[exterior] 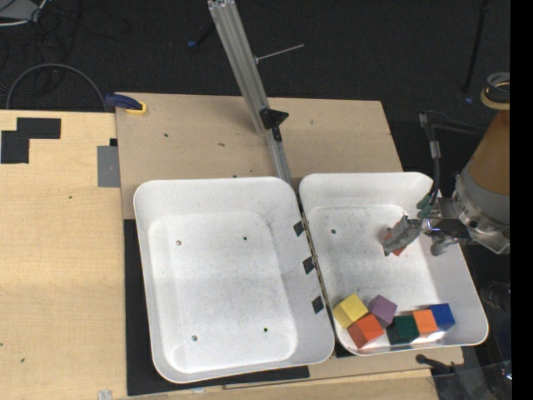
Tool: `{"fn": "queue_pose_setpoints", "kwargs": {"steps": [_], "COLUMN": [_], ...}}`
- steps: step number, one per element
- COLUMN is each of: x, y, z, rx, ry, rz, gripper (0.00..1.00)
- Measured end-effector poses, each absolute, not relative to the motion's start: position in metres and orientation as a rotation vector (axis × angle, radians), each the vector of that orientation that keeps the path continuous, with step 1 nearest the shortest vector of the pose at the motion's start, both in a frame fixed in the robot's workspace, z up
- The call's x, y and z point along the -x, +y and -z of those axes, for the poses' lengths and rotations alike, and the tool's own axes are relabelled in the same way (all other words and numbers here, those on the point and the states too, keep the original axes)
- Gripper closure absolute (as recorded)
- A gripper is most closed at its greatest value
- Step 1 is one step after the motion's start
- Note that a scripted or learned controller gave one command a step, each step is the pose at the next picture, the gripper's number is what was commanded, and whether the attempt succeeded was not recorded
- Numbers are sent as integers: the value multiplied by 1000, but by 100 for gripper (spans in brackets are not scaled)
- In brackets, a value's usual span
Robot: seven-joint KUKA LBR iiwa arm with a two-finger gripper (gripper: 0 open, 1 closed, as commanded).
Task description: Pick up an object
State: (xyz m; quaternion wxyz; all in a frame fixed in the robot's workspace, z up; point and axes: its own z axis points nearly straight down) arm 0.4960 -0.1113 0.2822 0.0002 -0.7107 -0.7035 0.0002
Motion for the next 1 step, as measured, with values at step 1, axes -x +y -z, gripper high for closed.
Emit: {"fn": "queue_pose_setpoints", "kwargs": {"steps": [1], "x": [-496], "y": [-112], "z": [-292], "rx": [2235], "ry": [-2207], "rz": [-1], "gripper": [100]}}
